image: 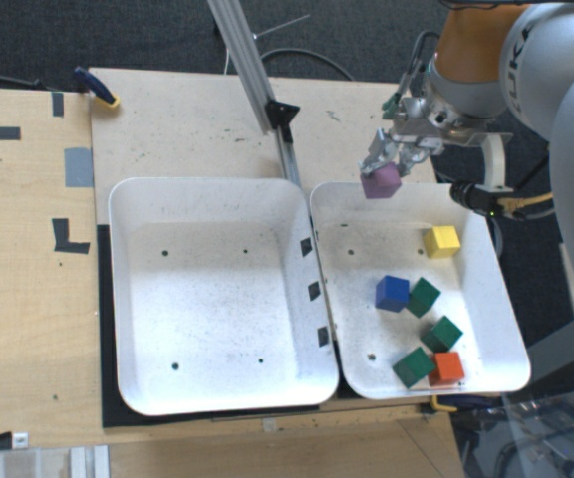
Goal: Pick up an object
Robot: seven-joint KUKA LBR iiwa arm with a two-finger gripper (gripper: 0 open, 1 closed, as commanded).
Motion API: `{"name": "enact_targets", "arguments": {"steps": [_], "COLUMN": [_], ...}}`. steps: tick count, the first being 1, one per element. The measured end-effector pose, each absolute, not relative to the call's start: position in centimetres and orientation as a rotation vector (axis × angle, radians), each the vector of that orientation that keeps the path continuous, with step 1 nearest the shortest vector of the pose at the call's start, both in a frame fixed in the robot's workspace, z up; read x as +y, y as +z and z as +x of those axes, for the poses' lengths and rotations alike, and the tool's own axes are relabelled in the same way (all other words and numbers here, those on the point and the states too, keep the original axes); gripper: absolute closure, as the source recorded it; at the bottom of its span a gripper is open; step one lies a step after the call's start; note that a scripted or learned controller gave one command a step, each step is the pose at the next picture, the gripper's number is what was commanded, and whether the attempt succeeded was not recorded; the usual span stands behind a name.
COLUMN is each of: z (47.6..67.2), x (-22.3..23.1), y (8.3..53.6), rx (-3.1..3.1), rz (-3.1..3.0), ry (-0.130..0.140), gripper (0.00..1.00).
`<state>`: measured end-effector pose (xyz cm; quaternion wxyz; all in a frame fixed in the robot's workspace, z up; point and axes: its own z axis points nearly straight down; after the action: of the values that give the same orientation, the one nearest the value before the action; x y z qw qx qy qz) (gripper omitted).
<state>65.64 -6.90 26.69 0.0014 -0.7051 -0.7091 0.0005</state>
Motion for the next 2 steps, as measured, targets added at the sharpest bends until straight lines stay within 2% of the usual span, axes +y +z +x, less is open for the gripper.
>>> {"name": "enact_targets", "arguments": {"steps": [1,2], "z": [66.1,66.3], "x": [-1.9,4.4], "y": [24.9,24.9], "rx": [-2.225,-2.227], "rz": [-2.212,-2.211], "ry": [0.005,0.001], "gripper": [1.00,1.00]}}
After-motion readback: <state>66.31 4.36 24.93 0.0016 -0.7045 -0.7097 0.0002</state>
